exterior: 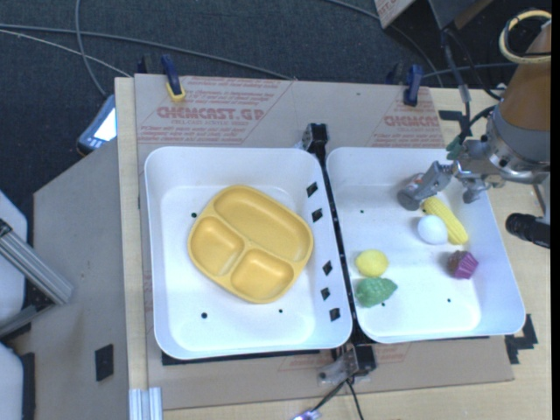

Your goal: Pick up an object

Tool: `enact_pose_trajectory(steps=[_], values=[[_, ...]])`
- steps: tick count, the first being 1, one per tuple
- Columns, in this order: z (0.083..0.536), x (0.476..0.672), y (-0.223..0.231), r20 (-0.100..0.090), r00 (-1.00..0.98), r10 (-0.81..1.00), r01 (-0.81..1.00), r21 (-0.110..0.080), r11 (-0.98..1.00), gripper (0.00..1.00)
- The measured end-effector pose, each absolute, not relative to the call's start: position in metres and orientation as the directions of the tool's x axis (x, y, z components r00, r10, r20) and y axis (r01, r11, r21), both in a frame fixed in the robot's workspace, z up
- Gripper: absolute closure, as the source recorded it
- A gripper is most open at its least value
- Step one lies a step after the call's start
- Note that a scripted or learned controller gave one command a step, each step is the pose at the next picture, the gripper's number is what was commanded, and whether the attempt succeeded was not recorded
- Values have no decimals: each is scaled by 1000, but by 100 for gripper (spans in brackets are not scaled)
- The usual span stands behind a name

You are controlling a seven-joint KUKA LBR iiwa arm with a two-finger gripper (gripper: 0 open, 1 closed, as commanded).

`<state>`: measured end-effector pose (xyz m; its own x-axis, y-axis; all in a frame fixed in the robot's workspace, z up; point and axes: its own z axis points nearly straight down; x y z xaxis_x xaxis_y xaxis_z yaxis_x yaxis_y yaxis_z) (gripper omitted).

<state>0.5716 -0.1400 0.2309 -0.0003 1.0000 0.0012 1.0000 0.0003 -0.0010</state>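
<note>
Here my gripper (418, 191) hovers in the right bin (490, 318), jaw state unclear; the yellow corn (447, 220) lies just right of it, long axis slanting near-right.

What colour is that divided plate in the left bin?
Yellow; the plate shows plainly in the camera view.

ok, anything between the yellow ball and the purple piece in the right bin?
Camera view: bare white bin floor between the yellow ball and the purple piece. The green toy sits below that line.
</note>
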Motion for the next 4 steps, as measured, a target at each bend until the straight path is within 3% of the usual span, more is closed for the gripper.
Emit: enact_pose_trajectory(steps=[3, 4], values=[[83, 558, -142, 3, 0, 1000, 1000, -6, 0, 0], [96, 559, -142, 2, 1, 1000, 1000, 0, -1, 100]])
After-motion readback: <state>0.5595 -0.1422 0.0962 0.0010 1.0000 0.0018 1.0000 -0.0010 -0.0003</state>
